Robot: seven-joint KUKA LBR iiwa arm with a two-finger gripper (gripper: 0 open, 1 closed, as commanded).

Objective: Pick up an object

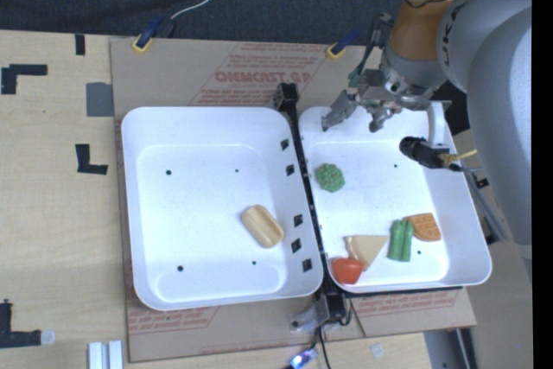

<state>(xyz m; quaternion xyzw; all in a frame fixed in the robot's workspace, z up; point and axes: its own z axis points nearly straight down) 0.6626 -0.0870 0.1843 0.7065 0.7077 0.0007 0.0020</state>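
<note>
My gripper [357, 118] hung with its two fingers spread and nothing between them, over the far rim of the right bin [449, 272]. Just below it lay one knobbly green broccoli floret [329, 177], with bare white floor around it. Further below the floret, near the front wall, crowded one pale wedge [367, 249], one red piece [347, 270], one green stick [400, 240] and one orange cracker [425, 226]. Left of the floret, one smooth tan bread roll [262, 225] lay alone in the left bin [147, 143].

Green broccoli [329, 177] — right bin, upper left
</note>
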